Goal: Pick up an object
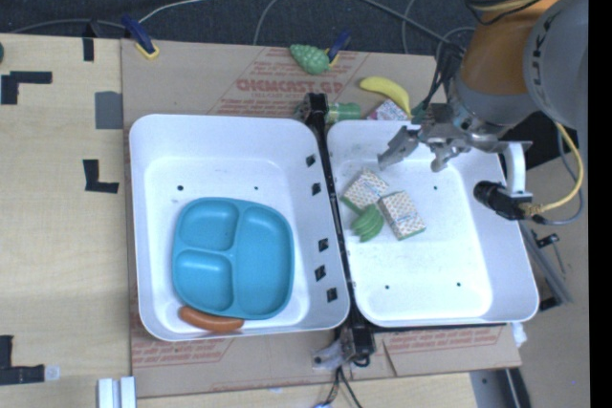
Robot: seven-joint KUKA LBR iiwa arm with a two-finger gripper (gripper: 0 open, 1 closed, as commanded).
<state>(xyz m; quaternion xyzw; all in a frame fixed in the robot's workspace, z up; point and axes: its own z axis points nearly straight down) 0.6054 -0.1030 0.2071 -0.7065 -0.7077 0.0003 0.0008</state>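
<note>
My gripper [419, 154] hangs over the back of the right bin [478, 291], open, with its two grey fingers spread and nothing between them. Just in front and to the left of it lie two small patterned boxes [364, 189] [402, 214] and a green item [367, 223] on the bin floor. The nearest box sits a short way below the left finger [395, 148]. A yellow banana [386, 92] lies behind the bin on the cardboard.
The left bin [153, 148] holds a blue divided plate [233, 257] and an orange sausage [210, 320] at its front edge. A green toy [310, 58] and a pinkish packet [387, 113] rest behind the bins. Cables trail across the back.
</note>
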